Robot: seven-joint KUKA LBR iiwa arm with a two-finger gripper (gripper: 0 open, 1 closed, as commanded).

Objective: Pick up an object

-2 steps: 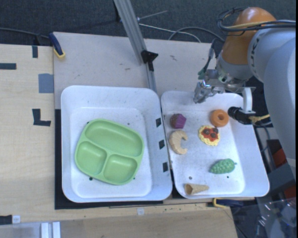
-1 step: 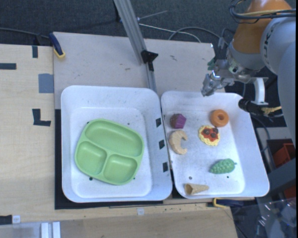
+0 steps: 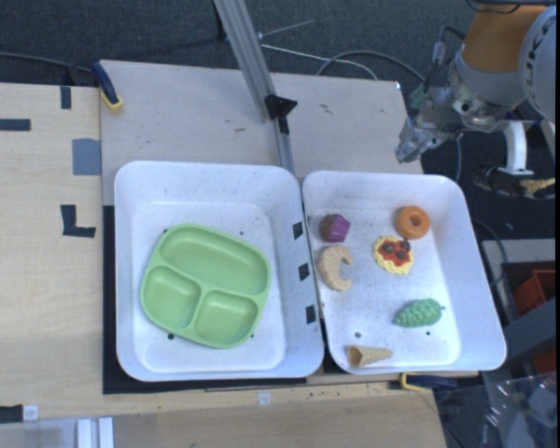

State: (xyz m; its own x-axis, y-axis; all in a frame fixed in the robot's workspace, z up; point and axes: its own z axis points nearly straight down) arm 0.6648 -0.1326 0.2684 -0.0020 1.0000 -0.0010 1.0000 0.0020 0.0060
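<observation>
Camera view: donut (image 3: 412,221) in right bin, below-left of tool (image 3: 412,147).

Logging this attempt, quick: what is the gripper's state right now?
Gripper: cannot be told; it hangs above the right bin's far rim, holding nothing visible.

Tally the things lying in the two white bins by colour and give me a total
Green: 2, the divided plate and the leafy toy
Orange: 1, the doughnut
Purple: 1, the small toy
Tan: 2, the croissant and the cone
Yellow and red: 1, the pizza
Total: 7
</observation>
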